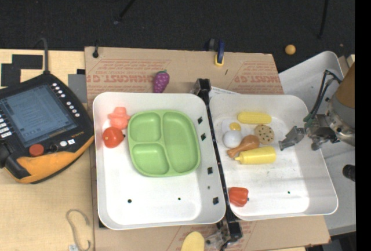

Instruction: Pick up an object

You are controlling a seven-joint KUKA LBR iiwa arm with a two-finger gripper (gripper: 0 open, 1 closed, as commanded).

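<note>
Bench front: I see a rounded yellow plastic piece [193,240] below the bins, at the frame's bottom edge.
Right bin [301,200]: a red plastic pepper [238,196] rests at its near left corner.
Right bin, middle: a yellow plastic bottle shape [258,156] touches a brown drumstick toy [244,144]; a white egg [232,138], a speckled cookie [265,133] and a yellow corn cob [254,118] lie beyond.
Gripper [301,137]: over the bin's right side; fingers look spread, nothing between them, though I read them poorly.
Left bin [151,209]: a green three-compartment plastic tray [164,143], with a red tomato toy [113,137] and a pink toy [118,117] to its left.
Far: a purple grape bunch [160,80] lies on the cardboard behind.
</note>
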